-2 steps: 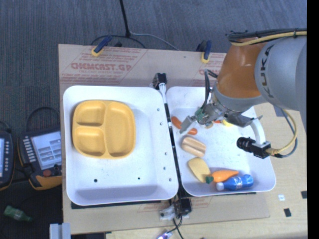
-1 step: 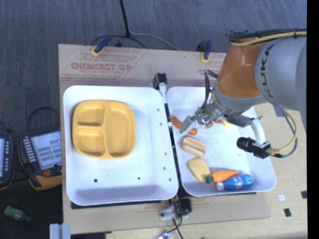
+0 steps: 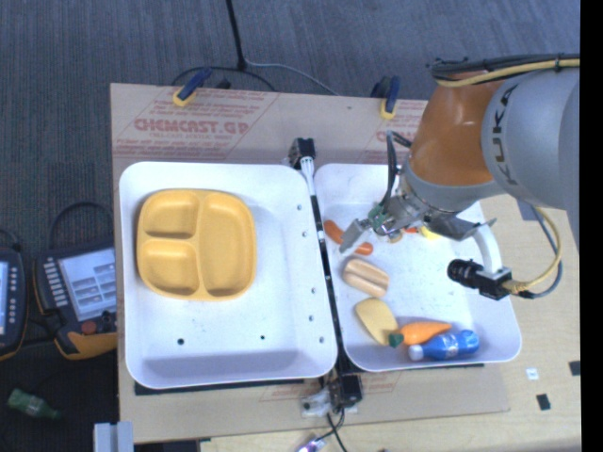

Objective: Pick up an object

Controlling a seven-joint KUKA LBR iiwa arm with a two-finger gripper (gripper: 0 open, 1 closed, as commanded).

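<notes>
My gripper [image 3: 377, 233] hangs low over the upper left part of the right bin [image 3: 499, 342], and its fingers stand apart with nothing visible between them. One grey fingertip [image 3: 354, 237] points toward a small orange piece [image 3: 333, 232] by the bin's left wall. Another small orange piece [image 3: 364, 249] lies just below that fingertip. Further toward the front lie a hot dog [image 3: 365, 275], a yellow wedge [image 3: 376, 321], a carrot [image 3: 424, 330] and a blue bottle [image 3: 446, 346]. The wrist hides the bin's back right area.
The left bin [image 3: 170, 351] bears a yellow compartment plate [image 3: 197, 243]. A black fitting with a cable [image 3: 480, 278] sticks out from the arm over the right bin. The divider rail [image 3: 320, 252] runs between the bins.
</notes>
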